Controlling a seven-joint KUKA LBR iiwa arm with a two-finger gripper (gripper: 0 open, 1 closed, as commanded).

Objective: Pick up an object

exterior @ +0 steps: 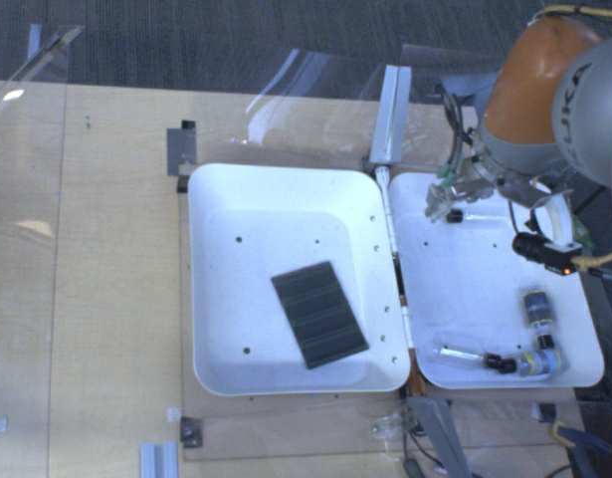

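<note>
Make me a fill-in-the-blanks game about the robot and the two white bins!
1. The dark ribbed rectangular pad lies in the ____ bin.
2. The robot arm reaches in over the ____ bin.
3. The band on the arm is coloured ____.
4. The small syringe lies near the ____ edge of the right bin.

Missing words: left; right; orange; front
</note>
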